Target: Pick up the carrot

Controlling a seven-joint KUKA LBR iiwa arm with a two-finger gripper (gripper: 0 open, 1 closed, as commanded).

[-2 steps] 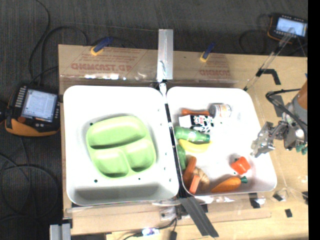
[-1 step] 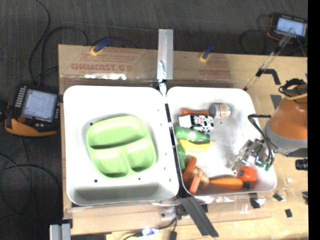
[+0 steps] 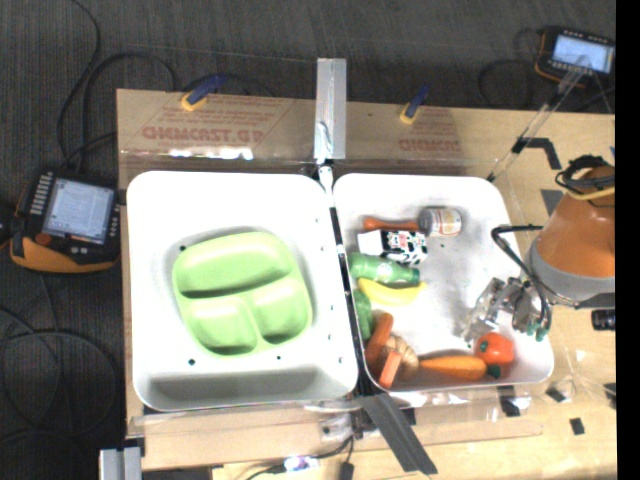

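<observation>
The carrot (image 3: 452,368) is a long orange piece lying flat along the near wall of the right bin (image 3: 470,190). A second orange piece with a green top (image 3: 377,336) lies at the bin's near left. My gripper (image 3: 508,310) hangs over the right side of this bin, just above and right of the carrot, close over a red tomato (image 3: 495,349). Nothing shows held in it.
The right bin also holds a yellow banana (image 3: 388,292), a green vegetable (image 3: 378,268), a black-and-white carton (image 3: 398,242), a small can (image 3: 441,221) and a tan mushroom-like piece (image 3: 402,351). In the left bin (image 3: 150,208) sits a green divided tray (image 3: 240,290).
</observation>
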